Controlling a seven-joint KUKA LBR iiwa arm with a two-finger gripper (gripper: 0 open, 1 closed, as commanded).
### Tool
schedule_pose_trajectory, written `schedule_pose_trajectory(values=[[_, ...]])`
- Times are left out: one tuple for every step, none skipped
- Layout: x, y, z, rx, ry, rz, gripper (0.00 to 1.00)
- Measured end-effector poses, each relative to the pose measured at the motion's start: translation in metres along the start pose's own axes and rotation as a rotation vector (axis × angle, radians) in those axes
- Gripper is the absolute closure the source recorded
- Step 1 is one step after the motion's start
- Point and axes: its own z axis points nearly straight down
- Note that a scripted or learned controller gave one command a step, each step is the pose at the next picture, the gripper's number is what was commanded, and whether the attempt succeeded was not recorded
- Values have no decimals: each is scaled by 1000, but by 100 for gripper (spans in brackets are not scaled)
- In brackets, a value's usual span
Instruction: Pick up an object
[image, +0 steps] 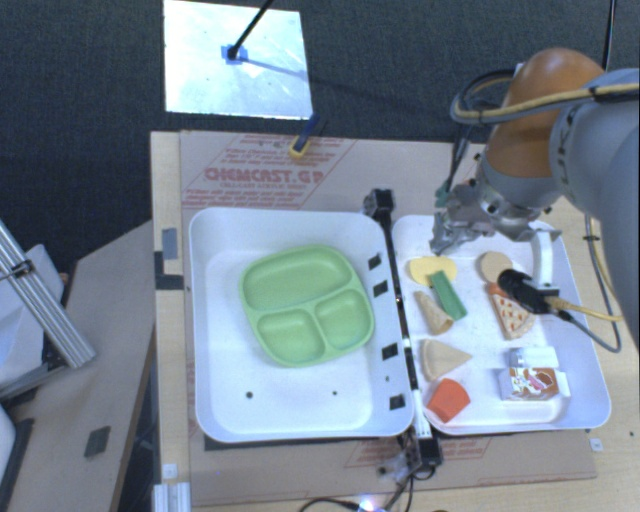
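The gripper (447, 238) hangs low over the top of the right bin (585, 400), just above a yellow piece (430, 268). Whether its jaws are spread or closed, I cannot tell. This looks like the approach step; next it needs a straight descent onto that piece, clear of the green stick (447, 297).
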Motion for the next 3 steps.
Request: schedule_pose_trajectory(values=[[-2,1,-20,-1,0,0,100],[-2,4,1,3,-1,0,100],[6,-3,-18,0,0,-1,100]])
